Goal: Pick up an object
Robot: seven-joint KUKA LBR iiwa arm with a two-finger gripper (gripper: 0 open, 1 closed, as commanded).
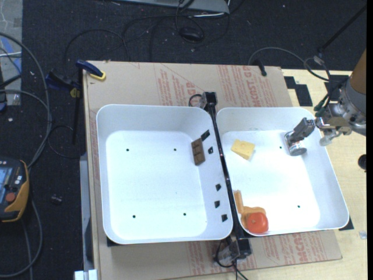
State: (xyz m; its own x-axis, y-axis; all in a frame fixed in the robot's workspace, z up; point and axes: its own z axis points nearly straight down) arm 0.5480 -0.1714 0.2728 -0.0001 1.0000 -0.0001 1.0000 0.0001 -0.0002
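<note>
Hanging over the far right part of the right bin (326, 174), the claw (296, 140) points down toward the white floor with nothing visibly held; whether it is open or closed I cannot tell. Nearest to it lies a yellow block (243, 150), resting flat near the bin's left wall. It looks light and perhaps spongy, so a grip across its short sides should do. Farther off, in the near left corner, sits a red ball (257, 221) touching an orange piece (245, 207); round and smooth, it may roll away. A brown bar (198, 152) lies in the left bin (151, 179).
</note>
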